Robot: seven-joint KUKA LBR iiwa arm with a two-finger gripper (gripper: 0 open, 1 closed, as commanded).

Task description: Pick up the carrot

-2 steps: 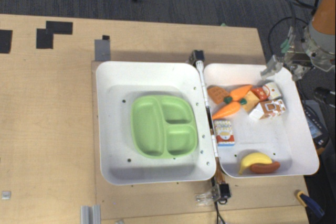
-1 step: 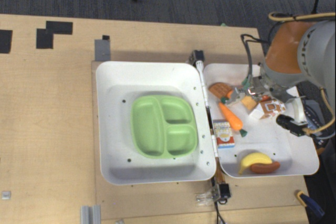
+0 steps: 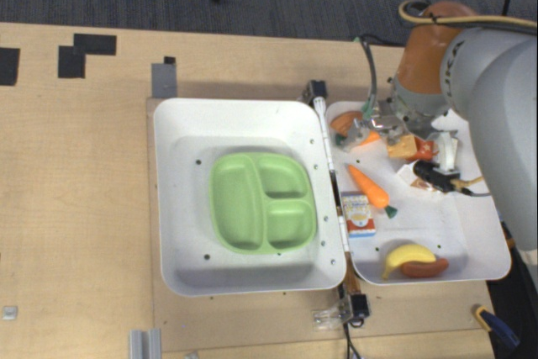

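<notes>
Carrot (image 3: pixel 370 187) is seen lying flat in the right bin (image 3: pixel 475 244), in the left-centre part, close to the side that butts against the left bin (image 3: pixel 181 130). It's laid on a diagonal: pointed tip toward the top-left of the view, green stub toward the bottom-right. It's not touched by anything robot-related, afaict.

The claw (image 3: pixel 371 130) is found further up in the same bin, near its top-left corner, apart from the carrot's tip. Whether the claw is open or closed can't be told, since too much is blurred together there. A small orange-red item (image 3: pixel 344 123) is seen just beside the claw on the left; what it is can't be made out. The arm (image 3: pixel 492 88) is reached in from the right, w/ the orange band (image 3: pixel 424 50) seen above the wrist.

Other stuff in the right bin:
- a small carton (image 3: pixel 359 214) w/ a red-and-white label, just below the carrot, next to the bin's left wall
- a banana (image 3: pixel 407 255) near the front edge, w/ a reddish-brown sausage (image 3: pixel 424 267) touching it
- a tan wedge-shaped piece (image 3: pixel 403 149) to the right of the claw, not identifiable

In the left bin a green plate (image 3: pixel 261 202) w/ three compartments is sat roughly in the middle. Both bins are rested on the pale wood surface (image 3: pixel 76 197).
</notes>
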